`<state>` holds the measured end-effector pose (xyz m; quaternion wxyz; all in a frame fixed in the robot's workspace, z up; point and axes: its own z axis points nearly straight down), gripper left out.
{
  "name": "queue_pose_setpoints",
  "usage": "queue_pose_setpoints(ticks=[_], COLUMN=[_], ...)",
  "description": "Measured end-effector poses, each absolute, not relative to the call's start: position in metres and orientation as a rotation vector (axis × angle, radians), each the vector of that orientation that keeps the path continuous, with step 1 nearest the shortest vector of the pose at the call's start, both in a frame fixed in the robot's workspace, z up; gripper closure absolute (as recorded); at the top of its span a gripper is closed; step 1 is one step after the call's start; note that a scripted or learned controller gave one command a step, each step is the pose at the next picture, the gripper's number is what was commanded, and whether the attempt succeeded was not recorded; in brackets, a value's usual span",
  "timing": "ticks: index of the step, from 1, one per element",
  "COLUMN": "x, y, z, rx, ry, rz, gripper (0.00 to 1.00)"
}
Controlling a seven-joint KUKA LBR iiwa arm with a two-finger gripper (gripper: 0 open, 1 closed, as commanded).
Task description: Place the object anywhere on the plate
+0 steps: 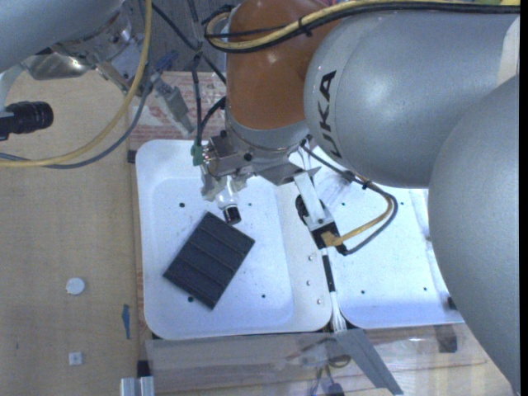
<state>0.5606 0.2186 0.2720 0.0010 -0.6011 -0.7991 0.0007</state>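
On the bench (pixel 66 221) sit two shallow white bins side by side. One dark object lies in the left bin (pixel 157 221); the right bin (pixel 388 279) is crossed by a black and yellow cable (pixel 363 229) hanging from the arm. One arm (pixel 388 81), grey with an orange band, stretches in over the right bin and bends down at the wrist above the far edge of the left bin, its pincer (pixel 223 200) pointing down over that bin's middle, just above the object's far corner. From this angle I cannot tell how far the pincer is parted, and nothing is seen gripped in it. The object (pixel 209 260) is a flat, dark grey, ribbed rectangular plate, lying turned at a slant on the bin floor, toward the near edge. One small white disc (pixel 75 285) lies on the bench beyond the left bin's left edge.
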Motion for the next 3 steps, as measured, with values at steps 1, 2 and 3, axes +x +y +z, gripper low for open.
queue_pose_setpoints(ticks=[1,2,3], x=[0.561,0.625,0.536], y=[0.219,0.208,0.211], z=[0.254,0.225,0.264], rx=[-1.781,-1.887,-1.755], ry=[-2.585,-2.500,-2.603], rz=[0.004,0.025,0.003], gripper=[1.00,1.00,1.00])
